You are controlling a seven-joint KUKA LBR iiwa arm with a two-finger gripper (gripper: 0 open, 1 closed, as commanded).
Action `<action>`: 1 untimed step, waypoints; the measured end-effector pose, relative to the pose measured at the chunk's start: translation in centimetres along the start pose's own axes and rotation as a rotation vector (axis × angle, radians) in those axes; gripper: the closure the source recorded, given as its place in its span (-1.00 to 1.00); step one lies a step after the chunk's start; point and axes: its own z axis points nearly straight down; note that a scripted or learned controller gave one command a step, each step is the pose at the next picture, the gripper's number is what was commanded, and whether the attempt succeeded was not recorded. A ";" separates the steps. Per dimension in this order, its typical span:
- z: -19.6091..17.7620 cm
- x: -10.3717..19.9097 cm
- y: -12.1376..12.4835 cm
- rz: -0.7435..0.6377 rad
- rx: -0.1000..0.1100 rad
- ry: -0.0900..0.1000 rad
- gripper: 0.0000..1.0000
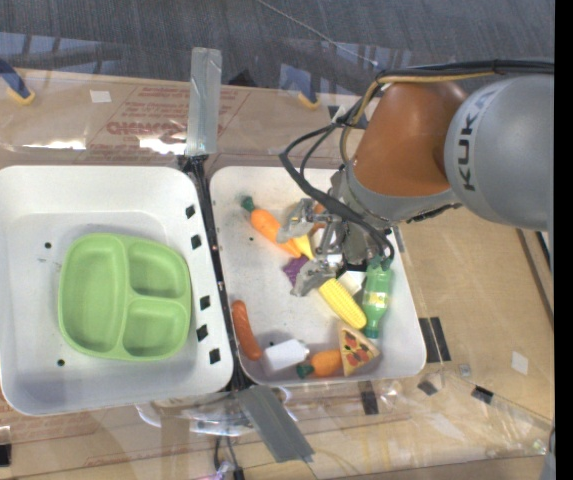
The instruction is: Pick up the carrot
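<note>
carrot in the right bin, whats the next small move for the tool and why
Probably shift the tool toward the bin's upper left and lower it over the carrot. The carrot lies free on the bin floor, just left of the tool, with nothing seen between the fingers.

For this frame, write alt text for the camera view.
A grey and orange KUKA arm reaches into the right white bin, its gripper low among toy foods near a carrot, corn and a green bottle. The left bin holds a green divided plate.
</note>
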 end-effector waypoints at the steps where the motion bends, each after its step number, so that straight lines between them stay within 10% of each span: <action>1: 8.7 -3.0 2.1 0.139 0.000 -0.004 -1.00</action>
